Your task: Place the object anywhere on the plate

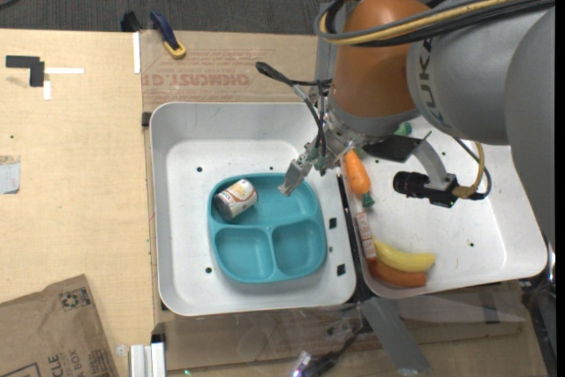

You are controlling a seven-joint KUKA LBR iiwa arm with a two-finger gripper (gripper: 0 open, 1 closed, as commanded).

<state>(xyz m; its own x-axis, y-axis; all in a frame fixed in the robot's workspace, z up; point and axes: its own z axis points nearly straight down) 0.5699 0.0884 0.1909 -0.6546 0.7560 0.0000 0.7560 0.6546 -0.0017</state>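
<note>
One small can (236, 199), pale label, tipped over on teal plate (265, 256); gripper (298, 175) nearby, parted, holding nothing.

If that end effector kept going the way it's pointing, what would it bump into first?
Probably the teal plate: the end effector points down-left over its large compartment. The can lies slightly aside, though depth is unclear.

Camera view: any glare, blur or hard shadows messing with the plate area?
Camera view: light is even and soft, with faint shadows inside the left shallow white bin. The teal three-compartment plate and the small can lying on it look sharp. The two-finger gripper looks slightly soft. No strong glare.
</note>
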